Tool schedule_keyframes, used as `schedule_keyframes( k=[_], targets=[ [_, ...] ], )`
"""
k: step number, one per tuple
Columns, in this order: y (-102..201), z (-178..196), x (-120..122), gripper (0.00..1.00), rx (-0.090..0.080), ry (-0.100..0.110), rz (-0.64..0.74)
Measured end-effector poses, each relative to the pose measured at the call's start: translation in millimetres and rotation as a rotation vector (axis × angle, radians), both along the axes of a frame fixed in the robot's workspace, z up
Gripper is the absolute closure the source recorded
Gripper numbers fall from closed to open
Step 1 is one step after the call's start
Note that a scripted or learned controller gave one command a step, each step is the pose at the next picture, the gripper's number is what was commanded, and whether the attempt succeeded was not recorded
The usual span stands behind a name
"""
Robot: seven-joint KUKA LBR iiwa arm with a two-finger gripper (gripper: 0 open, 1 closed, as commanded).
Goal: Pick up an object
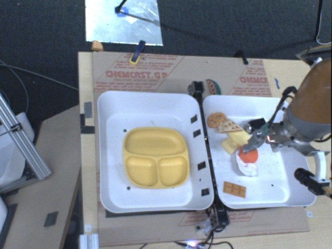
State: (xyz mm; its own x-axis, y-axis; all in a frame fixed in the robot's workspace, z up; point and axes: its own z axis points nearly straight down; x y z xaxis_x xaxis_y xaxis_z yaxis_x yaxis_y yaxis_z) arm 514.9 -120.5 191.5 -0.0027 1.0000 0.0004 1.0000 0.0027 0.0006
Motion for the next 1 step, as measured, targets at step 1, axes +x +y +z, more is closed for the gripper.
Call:
schedule_keyframes(
  k=[1],
  targets=[
    [-3.4, -112.7, 4.1, 0.00, 0.000, 0.003, -0.002]
  ],
)
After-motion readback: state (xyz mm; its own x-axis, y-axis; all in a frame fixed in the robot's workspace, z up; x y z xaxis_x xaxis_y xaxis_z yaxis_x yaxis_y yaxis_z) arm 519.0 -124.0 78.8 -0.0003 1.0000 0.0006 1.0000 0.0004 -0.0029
